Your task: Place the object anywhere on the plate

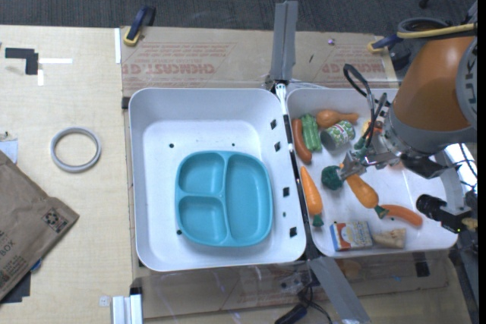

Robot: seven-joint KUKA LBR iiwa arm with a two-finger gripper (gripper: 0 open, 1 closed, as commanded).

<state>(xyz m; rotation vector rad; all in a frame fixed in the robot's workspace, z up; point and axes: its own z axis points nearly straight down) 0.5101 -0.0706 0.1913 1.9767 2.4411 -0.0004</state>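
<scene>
The gripper (355,163) hung low in the right bin (425,243) among toy vegetables; whether it was apart or together could not be told. The blue plate (225,198) lay in the left bin (144,163).

A teal plastic plate (225,199) with three compartments lies flat in the left white bin (152,163). A dark green broccoli-like toy (331,177) rests in the right white bin (440,239).

Arm (437,87) cut off at 3 o'clock edge; hand (355,163) finger state unclear; brown box (26,228) cropped at 8 o'clock.
</scene>
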